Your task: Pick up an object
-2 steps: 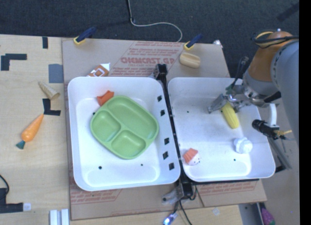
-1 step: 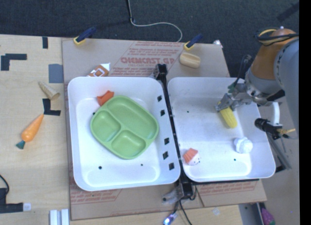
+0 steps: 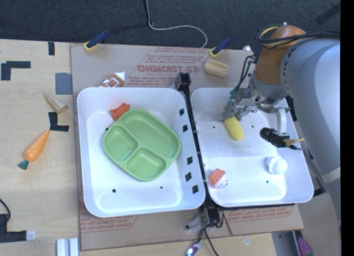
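Yellow corn [image 3: 234, 128] lies near the far edge of the right bin [image 3: 287, 194], where your tool [image 3: 237, 113] hangs directly over its far end, placed for a grasp; you cannot tell whether it is spread or pressed together.

Corn cob [image 3: 234, 128]: I see it yellow, lying tilted in the right bin [image 3: 251, 194] near its far edge, directly under the end effector [image 3: 235, 112].
Orange-white piece [image 3: 218, 178]: near that bin's near-left corner.
White knob [image 3: 276, 166]: toward its right edge.
Green plate [image 3: 141, 144]: flat, centre of the left bin [image 3: 133, 202].
Orange piece [image 3: 119, 110]: touching the plate's far-left rim.
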Motion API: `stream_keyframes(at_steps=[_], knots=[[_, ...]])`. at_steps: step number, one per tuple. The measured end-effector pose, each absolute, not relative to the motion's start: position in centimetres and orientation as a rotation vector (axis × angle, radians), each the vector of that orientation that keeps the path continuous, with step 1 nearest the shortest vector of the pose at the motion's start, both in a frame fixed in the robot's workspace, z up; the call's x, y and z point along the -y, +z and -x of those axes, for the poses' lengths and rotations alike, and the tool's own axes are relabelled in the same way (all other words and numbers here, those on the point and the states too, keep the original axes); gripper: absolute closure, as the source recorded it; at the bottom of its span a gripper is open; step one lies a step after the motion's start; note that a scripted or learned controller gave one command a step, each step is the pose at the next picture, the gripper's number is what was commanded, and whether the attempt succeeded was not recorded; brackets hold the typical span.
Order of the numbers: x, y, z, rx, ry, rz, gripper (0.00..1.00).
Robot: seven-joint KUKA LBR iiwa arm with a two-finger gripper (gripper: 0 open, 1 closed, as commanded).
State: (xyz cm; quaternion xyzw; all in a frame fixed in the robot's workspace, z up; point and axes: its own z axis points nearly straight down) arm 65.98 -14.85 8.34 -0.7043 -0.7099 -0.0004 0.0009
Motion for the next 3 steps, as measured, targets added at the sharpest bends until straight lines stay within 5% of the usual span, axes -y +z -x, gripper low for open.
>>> stream_keyframes(at_steps=[1, 2, 3], knots=[[7.4, 19.1, -67.1, 2.234, -0.01, 2.215, 1.0], [7.9, 26.5, -54.1, 2.217, 0.001, 2.223, 1.0], [0.8, 24.7, -53.8, 2.227, 0.003, 2.21, 1.0]])
